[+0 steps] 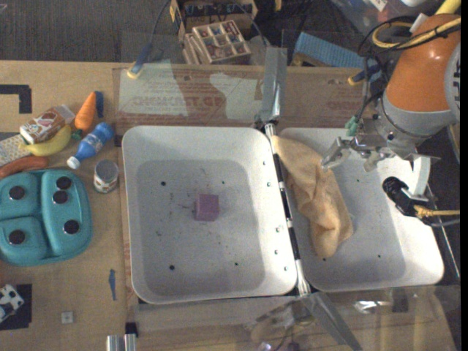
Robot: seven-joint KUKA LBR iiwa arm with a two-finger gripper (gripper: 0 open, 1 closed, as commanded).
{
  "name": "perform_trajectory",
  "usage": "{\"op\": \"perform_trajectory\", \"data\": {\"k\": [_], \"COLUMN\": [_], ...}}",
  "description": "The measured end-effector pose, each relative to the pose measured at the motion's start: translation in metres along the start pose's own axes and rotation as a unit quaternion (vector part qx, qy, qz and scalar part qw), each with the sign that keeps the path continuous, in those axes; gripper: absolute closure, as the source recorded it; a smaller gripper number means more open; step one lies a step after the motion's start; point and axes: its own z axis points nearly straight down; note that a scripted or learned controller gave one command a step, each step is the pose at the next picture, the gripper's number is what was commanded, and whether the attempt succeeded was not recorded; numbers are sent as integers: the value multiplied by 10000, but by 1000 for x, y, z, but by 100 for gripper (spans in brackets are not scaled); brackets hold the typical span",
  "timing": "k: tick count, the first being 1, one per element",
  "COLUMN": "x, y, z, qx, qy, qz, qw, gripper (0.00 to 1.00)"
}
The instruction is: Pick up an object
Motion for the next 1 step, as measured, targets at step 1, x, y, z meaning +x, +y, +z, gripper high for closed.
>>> {"op": "perform_trajectory", "data": {"k": [1], "x": [-33], "y": [4], "z": [127], "qx": [-54], "qy": [-10], "qz": [-912], "qw": [9958], "gripper": [0]}}
